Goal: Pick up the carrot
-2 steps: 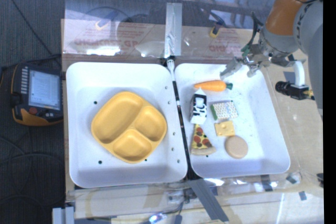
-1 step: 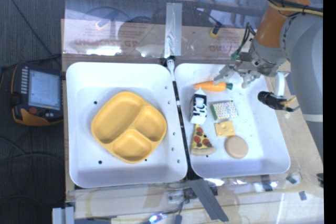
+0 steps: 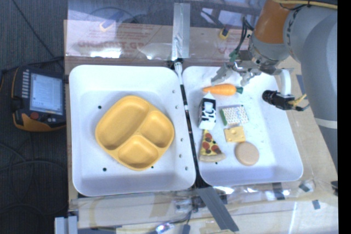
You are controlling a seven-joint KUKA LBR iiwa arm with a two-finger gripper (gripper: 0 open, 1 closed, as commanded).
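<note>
The carrot (image 3: 221, 89) lies in the right bin (image 3: 285, 134), in its far part, a little left of the middle of that bin. Its long axis runs almost left to right across the picture, with the orange body toward the left and the small green top at the right end. It lies flat on the white floor of the bin and touches nothing that I can see.

The tool (image 3: 239, 70) hangs just beyond the carrot, on the far side and slightly to the right, so the carrot is near and a little left from it. Its two fingers are spread apart and nothing is between them; one finger points toward the left, the other comes down close to the green end of the carrot. I judge that the tool is not yet around the carrot but only beside its right end.

For the coming move, I think the tool must shift a little to the left and toward the near side, so that the fingers close across the short width of the carrot. A black-and-white carton (image 3: 207, 112) lies just near of the carrot and could be touched.
</note>
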